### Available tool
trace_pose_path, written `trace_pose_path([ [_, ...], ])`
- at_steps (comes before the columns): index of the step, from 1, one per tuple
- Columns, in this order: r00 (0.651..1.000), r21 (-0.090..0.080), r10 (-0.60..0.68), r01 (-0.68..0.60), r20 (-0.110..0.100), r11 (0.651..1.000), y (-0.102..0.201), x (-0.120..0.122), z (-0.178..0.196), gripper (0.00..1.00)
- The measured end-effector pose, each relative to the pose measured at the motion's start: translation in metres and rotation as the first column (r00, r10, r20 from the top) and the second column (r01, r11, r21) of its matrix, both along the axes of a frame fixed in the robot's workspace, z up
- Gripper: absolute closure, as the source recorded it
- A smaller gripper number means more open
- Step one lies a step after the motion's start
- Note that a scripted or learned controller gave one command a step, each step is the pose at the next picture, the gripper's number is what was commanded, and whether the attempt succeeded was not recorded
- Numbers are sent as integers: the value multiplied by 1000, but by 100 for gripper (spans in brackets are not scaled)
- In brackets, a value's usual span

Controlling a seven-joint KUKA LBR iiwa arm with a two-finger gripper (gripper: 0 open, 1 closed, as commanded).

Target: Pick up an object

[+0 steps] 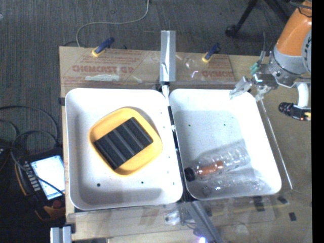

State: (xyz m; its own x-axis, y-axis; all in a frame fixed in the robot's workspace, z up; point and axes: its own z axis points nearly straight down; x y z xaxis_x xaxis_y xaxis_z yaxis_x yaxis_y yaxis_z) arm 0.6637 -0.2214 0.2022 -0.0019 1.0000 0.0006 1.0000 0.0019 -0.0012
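So far: nothing is lifted; the whole pick is left, judging by how things lie.
Left bin [76, 151]: shallow white plastic with rounded corners and a few dark specks on its floor.
Yellow tray [126, 140]: a rounded, smooth yellow slab lying flat and turned at an angle in the middle of the left bin, its top set with a dark ribbed panel of parallel bars; it looks rigid and broad, likely too wide for an easy pinch.
Counter [121, 67]: a brown board behind the bins with faint red lettering, two blue-and-yellow clamps at its back edge and a metal post between the bins.
Right bin [212, 115]: the same white plastic, touching the left bin along the middle seam.
Bottle [220, 165]: clear, crinkled plastic lying on its side in the near part of the right bin, dark cap toward the seam, an orange patch just behind the neck; thin-walled and shiny, so probably light and prone to roll or crush.
Gripper [248, 87]: thin metal jaws at the far right corner of the right bin, over its rim, well apart from the bottle and gripping nothing; whether they are spread or pressed together I cannot tell.
Arm [296, 34]: grey with a glossy orange band, reaching in from the right.
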Motion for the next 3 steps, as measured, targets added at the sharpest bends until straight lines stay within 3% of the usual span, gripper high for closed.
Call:
trace_pose_path([
  [1,997,-3,-73,73,-1,997,15,-97,-21,0],
  [2,1000,0,5,-5,-1,1000,8,-138,-81,0],
  [3,1000,0,5,-5,0,1000,8,-138,-81,0],
])
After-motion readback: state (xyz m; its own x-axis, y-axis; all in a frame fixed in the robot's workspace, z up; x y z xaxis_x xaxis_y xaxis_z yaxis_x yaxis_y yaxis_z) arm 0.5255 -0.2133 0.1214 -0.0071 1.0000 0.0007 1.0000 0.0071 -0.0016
